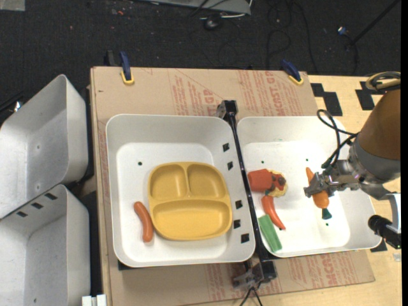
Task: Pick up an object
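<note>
Cardboard-topped bench carries two white bins (121,139). Over the right one, the gripper (317,190) hangs with a small orange carrot-like toy (320,199) at its tip; I cannot tell whether it is gripped. A glancing hold could drop it.

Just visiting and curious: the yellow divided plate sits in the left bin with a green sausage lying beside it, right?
Not quite. The camera view shows the yellow divided plate in the left bin, and the sausage does lie beside it, but that sausage is orange, not green. The green thing is a long piece in the right bin.
</note>
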